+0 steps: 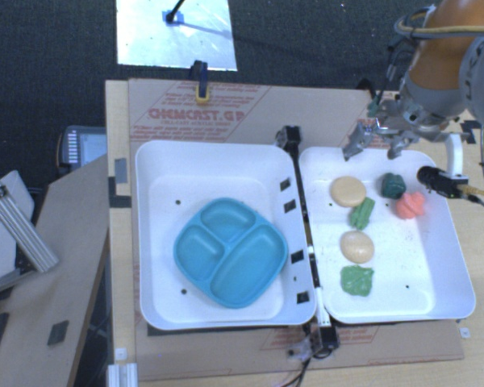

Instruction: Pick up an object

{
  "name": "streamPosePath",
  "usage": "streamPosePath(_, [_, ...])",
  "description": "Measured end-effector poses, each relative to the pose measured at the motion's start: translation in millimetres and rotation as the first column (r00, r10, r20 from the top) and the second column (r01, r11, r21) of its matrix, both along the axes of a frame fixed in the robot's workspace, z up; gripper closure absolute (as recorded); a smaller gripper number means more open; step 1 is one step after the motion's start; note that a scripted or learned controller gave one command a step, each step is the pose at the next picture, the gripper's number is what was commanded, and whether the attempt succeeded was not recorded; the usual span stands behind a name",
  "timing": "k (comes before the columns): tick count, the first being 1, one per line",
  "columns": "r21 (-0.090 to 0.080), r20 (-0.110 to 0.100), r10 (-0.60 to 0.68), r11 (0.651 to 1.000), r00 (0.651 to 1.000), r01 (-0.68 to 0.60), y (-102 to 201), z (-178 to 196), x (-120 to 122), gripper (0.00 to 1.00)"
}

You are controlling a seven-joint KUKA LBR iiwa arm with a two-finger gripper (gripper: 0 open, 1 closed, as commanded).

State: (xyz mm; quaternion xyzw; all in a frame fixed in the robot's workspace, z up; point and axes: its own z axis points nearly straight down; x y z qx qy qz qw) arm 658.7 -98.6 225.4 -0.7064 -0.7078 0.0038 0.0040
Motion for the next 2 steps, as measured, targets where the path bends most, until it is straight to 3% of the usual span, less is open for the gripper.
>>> streamPosePath(1, [-0.001,0.012,0.001,1.0,1.0,-0.001,0.2,8.6,2.0,0.0])
streamPosePath(2, [-0.001,0.012,0.001,1.0,1.0,-0.001,-0.1,-32.2,4.8,0.0])
